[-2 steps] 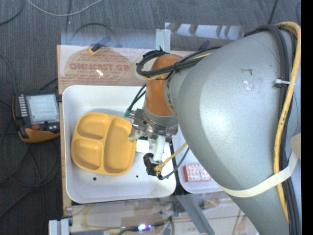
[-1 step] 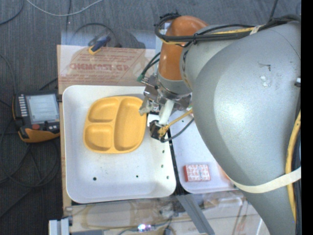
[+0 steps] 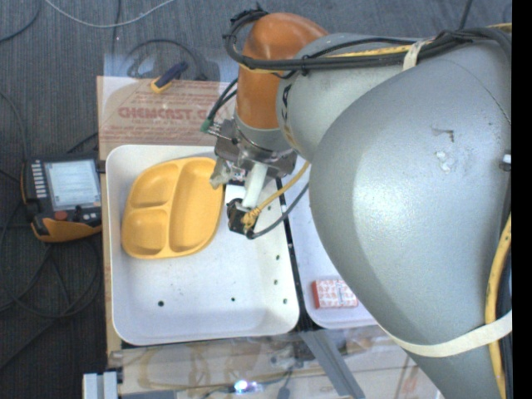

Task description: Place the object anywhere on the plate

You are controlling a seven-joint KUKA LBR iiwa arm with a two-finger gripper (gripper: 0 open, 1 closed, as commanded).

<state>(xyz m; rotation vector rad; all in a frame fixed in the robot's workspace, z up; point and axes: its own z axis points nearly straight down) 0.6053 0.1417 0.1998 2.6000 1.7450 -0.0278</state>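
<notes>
Red-and-white packet [image 3: 335, 293] lies well to the right of the yellow divided plate [image 3: 170, 210], below its level; the gripper [image 3: 226, 173] hangs over the plate's right rim; the wrist hides it, so I cannot tell its opening or load; if it carries nothing, a release here would leave the plate bare.

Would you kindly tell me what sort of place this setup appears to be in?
Most likely a robotics lab: an industrial arm reaches over white bins, a handheld control pendant sits beside them, and loose cables trail across the carpet.
</notes>
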